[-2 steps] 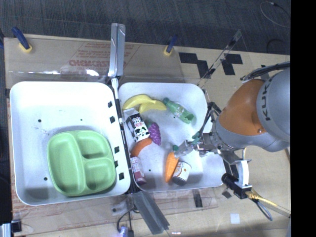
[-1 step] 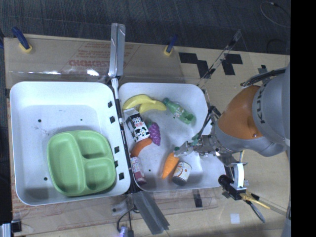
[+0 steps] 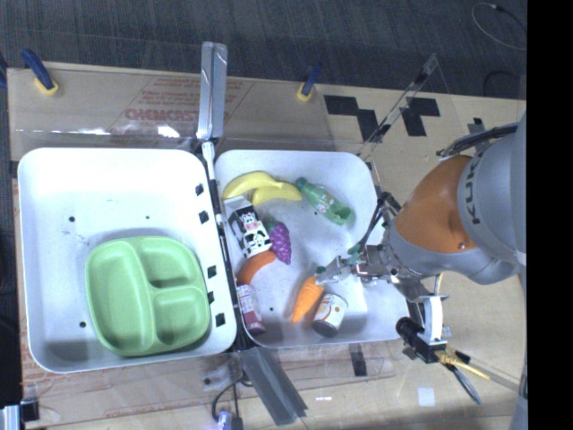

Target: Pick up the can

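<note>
A small white can with a red label (image 3: 329, 313) lies on its side near the front of the right bin (image 3: 358, 164), touching the carrot (image 3: 306, 299). A slim dark red can (image 3: 249, 308) lies along that bin's left wall. My gripper (image 3: 340, 270) hangs over the right bin just above and behind the white can, at the end of the grey arm with its orange band (image 3: 430, 218). Nothing shows in its grasp.
The right bin also holds a banana (image 3: 260, 187), a green bottle (image 3: 325, 202), a black-and-white carton (image 3: 250, 227), purple grapes (image 3: 281, 242) and an orange (image 3: 257, 266). A green divided plate (image 3: 148, 294) lies in the left bin (image 3: 54, 177).
</note>
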`<action>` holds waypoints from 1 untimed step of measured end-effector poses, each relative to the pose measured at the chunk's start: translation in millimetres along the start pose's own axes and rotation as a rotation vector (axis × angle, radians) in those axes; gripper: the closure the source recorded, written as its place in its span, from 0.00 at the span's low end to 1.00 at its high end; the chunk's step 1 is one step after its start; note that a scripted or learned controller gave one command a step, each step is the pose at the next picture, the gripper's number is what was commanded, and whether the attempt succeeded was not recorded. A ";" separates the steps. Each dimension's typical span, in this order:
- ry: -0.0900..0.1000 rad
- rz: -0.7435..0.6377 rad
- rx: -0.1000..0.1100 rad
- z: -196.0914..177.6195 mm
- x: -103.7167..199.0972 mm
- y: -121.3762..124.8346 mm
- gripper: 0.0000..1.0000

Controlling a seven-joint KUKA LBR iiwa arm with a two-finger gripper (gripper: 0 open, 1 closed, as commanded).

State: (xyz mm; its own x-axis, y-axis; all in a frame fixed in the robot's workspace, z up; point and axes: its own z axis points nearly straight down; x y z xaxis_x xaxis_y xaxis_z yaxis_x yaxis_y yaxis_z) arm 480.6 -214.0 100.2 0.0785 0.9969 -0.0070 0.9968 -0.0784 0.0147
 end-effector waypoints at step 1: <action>0.001 -0.040 0.000 -0.1 2.7 -0.1 0.00</action>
State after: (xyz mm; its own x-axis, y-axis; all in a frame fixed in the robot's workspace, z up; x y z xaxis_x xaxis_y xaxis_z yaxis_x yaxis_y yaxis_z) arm 480.7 -211.3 100.3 0.0382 0.9992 -0.0066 0.9992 -0.0382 0.0140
